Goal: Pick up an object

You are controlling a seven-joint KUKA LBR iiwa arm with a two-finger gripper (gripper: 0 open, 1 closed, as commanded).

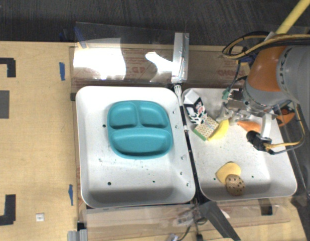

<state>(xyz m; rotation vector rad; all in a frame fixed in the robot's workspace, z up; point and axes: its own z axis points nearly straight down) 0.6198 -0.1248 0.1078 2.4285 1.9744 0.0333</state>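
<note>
From above, the gripper [234,115] hangs low over the right bin [280,182], near its far-left corner, beside a yellow object [221,130] and a small patterned carton [195,111]. I cannot tell how the jaws stand. The items crowd together, so a grasp may well slip or catch two.

Tan wooden bench top [29,149] with black corner marks and blue tape tabs, dark carpeted floor [145,4] beyond, glare on a clear plastic sheet [120,59].
</note>
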